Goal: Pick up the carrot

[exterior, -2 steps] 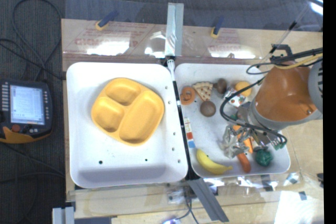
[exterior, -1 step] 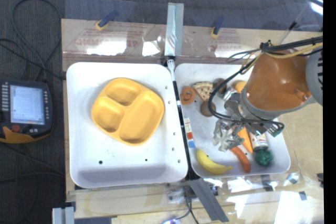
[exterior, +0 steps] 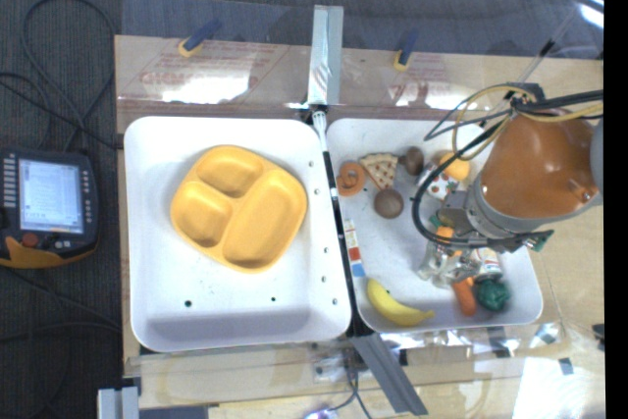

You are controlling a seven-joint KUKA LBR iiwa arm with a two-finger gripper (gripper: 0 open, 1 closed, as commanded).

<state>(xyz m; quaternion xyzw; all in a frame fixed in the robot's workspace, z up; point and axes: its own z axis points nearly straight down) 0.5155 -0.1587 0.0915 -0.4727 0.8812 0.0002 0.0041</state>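
Note:
The carrot [exterior: 465,296], a short orange piece with a dark green leafy top [exterior: 493,293], lies in the front right corner of the right bin [exterior: 392,250]. My gripper [exterior: 444,265] hangs low over the bin floor just left of and behind the carrot, under the orange wrist band [exterior: 535,167]. I see nothing held in it. The arm's body hides the bin's right side.
A banana [exterior: 397,304] lies at the right bin's front edge. An orange ring [exterior: 351,177], a waffle wedge [exterior: 380,169] and two brown balls [exterior: 413,159] [exterior: 389,202] sit at its back left. A yellow divided plate [exterior: 238,206] rests in the left bin [exterior: 167,309].

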